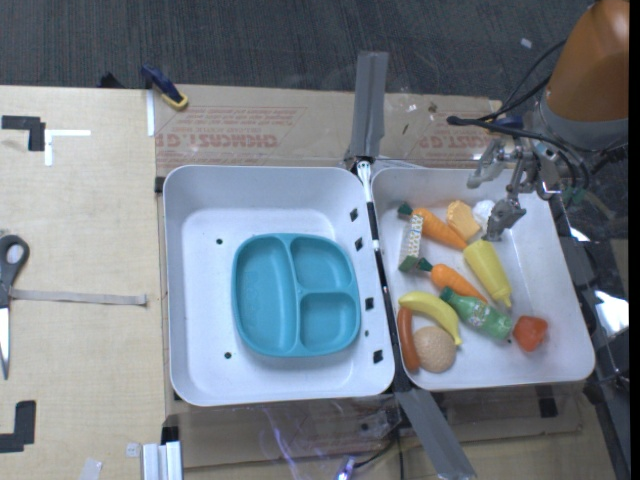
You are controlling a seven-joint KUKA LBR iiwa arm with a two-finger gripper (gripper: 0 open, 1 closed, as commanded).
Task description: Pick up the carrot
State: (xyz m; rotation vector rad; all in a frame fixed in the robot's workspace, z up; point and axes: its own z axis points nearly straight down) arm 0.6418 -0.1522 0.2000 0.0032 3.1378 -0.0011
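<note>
And here we are at the right bin (560, 368), with the gripper (503, 216) hanging just over the upper part of the toy pile, and I cannot tell its state from this slant, though nothing looks to be carried under it. The target: there are two orange tapered pieces in play. One carrot (441, 228) lies at the top of the pile with its green end toward the divider, just left of the gripper; a second carrot (457, 280) sits lower, tucked between the yellow corn-like piece (488, 271) and the banana (436, 311). The upper one looks the cleaner pick to my eye, since it has more bare floor around it. To do this well, I'd say line the closing direction across the narrow width of the carrot, come straight down over its thicker half, and keep clear of the pale yellow chunk (461, 214) touching its right side. These are smooth, glossy plastic toys, rounded and tapering, so a grip near the thin tip would likely squirt out. The green bottle (481, 316), the tomato (530, 332) and the beige egg-shaped piece (434, 349) crowd the lower end. Over in the left bin (190, 298), a teal divided plate (297, 294) sits alone, matte and shallow.
</note>
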